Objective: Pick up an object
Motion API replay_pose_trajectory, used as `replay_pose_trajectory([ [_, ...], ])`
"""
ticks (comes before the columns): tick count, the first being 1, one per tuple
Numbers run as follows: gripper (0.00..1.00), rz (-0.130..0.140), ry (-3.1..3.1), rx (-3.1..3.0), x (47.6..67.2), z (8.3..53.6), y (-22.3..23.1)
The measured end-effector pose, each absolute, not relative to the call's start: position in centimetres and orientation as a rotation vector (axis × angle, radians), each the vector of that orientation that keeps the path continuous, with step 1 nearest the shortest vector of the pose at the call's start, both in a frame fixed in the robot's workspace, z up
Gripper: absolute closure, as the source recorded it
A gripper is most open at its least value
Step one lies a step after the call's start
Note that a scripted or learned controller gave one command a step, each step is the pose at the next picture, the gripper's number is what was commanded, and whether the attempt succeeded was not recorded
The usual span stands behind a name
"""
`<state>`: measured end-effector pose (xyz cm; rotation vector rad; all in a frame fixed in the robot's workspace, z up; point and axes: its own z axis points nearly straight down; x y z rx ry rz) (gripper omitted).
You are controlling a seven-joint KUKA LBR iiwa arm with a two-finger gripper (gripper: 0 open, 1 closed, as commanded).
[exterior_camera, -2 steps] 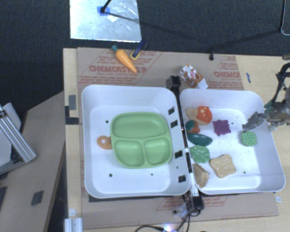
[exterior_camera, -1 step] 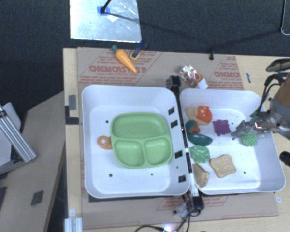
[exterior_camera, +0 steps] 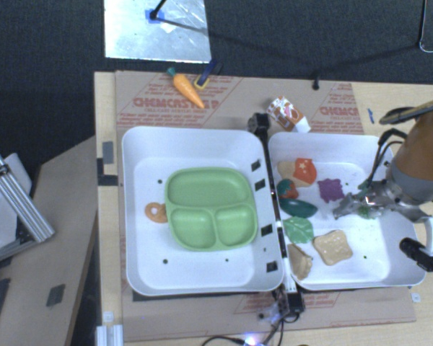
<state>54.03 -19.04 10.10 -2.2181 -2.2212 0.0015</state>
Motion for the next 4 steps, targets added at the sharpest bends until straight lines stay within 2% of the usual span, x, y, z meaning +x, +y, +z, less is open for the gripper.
replay_pose_trajectory([
  [1,0.00,-0.003,-2.227,-2.226,54.3,8.9,-19.2],
  [2,1.00,-0.006,-2.230,-2.229,54.4,9.9,-19.2],
  [3,1.00,-0.005,-2.230,-2.222,54.2,16.3,-19.5],
  [4,1.00,-0.005,-2.232,-2.219,55.0,21.0,-19.1],
])
